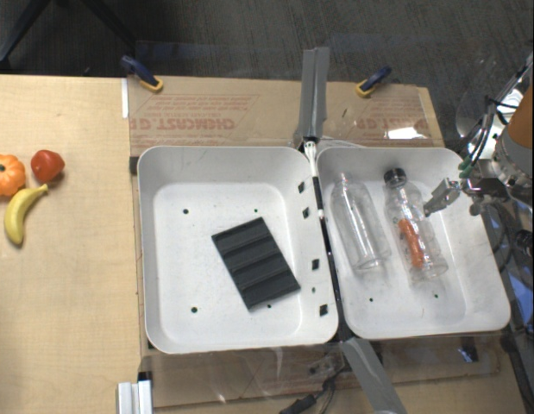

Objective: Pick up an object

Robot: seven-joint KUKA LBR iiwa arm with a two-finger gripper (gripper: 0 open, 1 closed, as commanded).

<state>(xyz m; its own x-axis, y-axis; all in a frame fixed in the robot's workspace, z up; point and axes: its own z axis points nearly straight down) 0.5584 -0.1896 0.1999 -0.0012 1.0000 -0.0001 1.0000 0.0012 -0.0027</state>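
Bench: wooden top (pixel 59 317) at left, cardboard sheet (pixel 249 110) under the bins, clamped at its far edge.
Left bin (pixel 154 257): holds a dark ribbed block (pixel 255 262), lying at a slant near the centre.
Right bin (pixel 482 309): holds two clear bottles side by side.
Clear bottle (pixel 359 227): left of the pair, lying lengthwise.
Capped bottle (pixel 412 227): right of the pair, black cap at the far end, orange item inside; just left of the pincer.
Gripper (pixel 461 192): over the right bin's right rim, fingers apart, nothing between them; one fingertip close beside the capped bottle.
Fruit (pixel 23 188): far left on the bench, well apart.
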